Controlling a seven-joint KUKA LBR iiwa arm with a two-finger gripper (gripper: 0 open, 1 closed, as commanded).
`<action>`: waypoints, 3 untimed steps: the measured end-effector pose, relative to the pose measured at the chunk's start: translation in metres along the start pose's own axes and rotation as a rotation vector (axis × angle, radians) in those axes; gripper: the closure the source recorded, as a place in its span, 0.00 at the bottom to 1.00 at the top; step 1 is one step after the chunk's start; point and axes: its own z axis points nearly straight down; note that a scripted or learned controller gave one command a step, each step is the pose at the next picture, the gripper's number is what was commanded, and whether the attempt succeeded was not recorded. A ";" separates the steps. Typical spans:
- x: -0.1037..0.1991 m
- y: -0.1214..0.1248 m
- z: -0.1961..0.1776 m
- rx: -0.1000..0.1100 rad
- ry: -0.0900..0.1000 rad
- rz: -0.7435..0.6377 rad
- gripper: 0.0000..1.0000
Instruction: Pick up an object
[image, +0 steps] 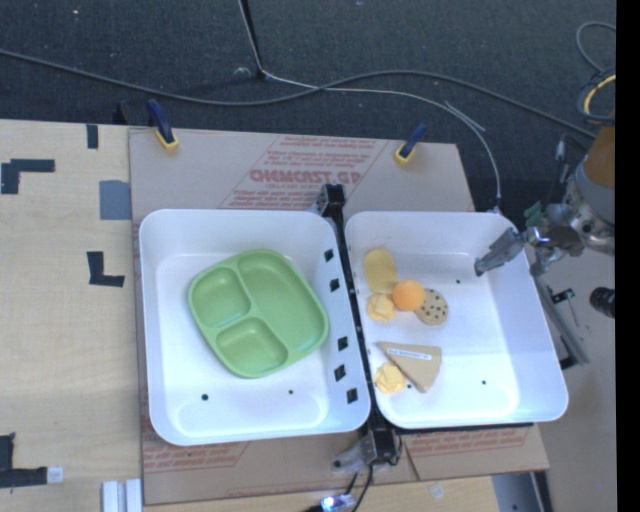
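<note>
The right bin (520, 330) holds several toy foods. An orange ball (407, 295) sits beside a chocolate-chip cookie (432, 308). A pale yellow slice (379, 268) lies above a small yellow lump (380, 307). Nearer the front lie a tan wedge (415, 361) and a yellow piece (390, 379). My gripper (506, 266) hangs over the right bin's far right edge, well to the right of the food. It is open, with nothing between its fingers.
The left bin (165, 300) holds a green divided plate (258, 312). A black divider (345, 300) runs between the two bins. Both bins rest on a cardboard sheet (300, 170) held by clamps. Cables cross the dark floor behind.
</note>
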 end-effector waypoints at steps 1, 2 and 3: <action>0.001 0.002 -0.007 -0.012 -0.003 -0.004 0.00; 0.005 -0.004 0.054 -0.007 -0.002 -0.004 0.00; 0.011 -0.013 0.108 -0.007 -0.002 -0.004 0.00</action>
